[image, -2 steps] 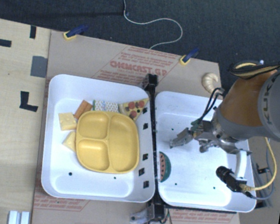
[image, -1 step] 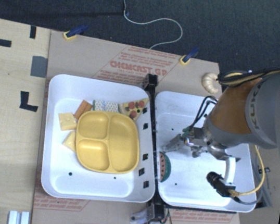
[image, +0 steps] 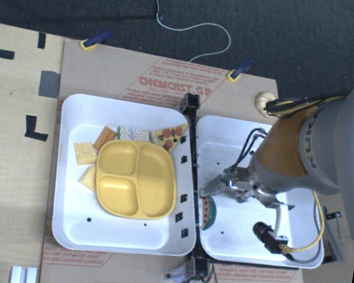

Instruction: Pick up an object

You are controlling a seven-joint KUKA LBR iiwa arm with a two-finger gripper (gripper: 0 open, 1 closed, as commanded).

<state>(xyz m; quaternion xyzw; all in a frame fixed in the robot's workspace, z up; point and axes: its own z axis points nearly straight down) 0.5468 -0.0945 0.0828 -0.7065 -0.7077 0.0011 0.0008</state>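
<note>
Cardboard sheet (image: pixel 172 85), two clamps (image: pixel 96 39), white cable (image: pixel 201 31)

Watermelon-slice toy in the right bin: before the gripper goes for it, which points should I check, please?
1. Target in sight: the red watermelon-slice toy with a green rim lies in the right white bin: ok.
2. Gripper position: the gripper is beside the toy, over the same bin: ok.
3. Gripper height above the toy: cannot tell.
4. Room around the toy: it lies close against the bin's left wall: not ok.
5. The yellow divided plastic plate sits apart, in the left white bin: ok.
</note>
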